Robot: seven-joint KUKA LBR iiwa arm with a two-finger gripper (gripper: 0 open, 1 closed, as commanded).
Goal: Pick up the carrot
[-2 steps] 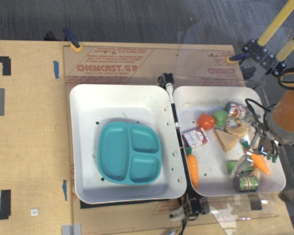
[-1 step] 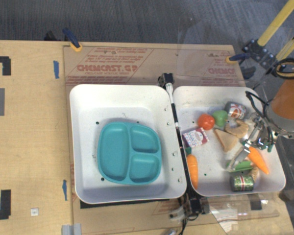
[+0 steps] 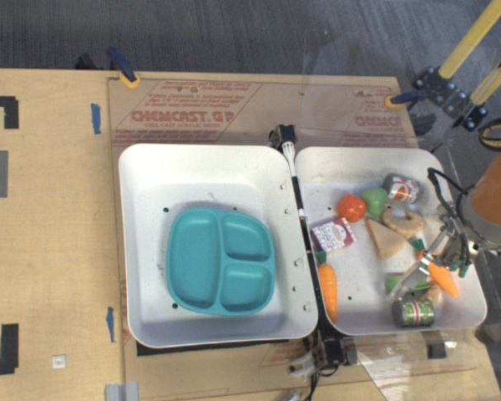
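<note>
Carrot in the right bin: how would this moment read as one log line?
gripper: low in right bin, beside green can | carrot: flat by bin's left wall, apart from gripper | hold: cannot tell

a teal divided plate (image 3: 220, 260) lies in the left bin (image 3: 142, 224); a green can (image 3: 413, 312) in the right.
</note>
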